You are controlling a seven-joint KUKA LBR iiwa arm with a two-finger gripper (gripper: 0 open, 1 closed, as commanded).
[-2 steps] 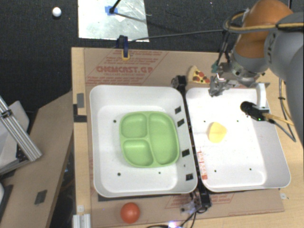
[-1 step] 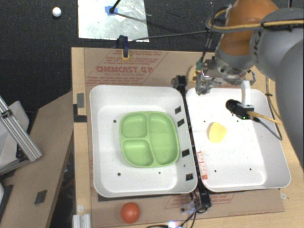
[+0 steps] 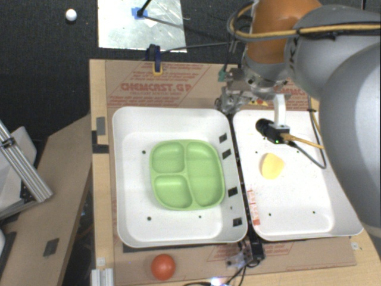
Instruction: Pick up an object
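Observation:
A pale yellow rounded object (image 3: 272,165) lies in the right white bin (image 3: 309,219), near its middle. A light green divided plate (image 3: 186,174) rests in the left white bin (image 3: 131,159). My gripper (image 3: 236,100) hangs under the orange band at the far edge of the bins, over the seam between them. It is well behind the yellow object and holds nothing that I can see. A white and black part (image 3: 272,127) of the wrist with a small green light sits just behind the yellow object.
An orange-red ball (image 3: 162,266) lies on the bench in front of the left bin. The grey arm (image 3: 345,82) covers the right side. A blue clamp (image 3: 155,57) and a shiny sheet (image 3: 140,16) stand behind the bins.

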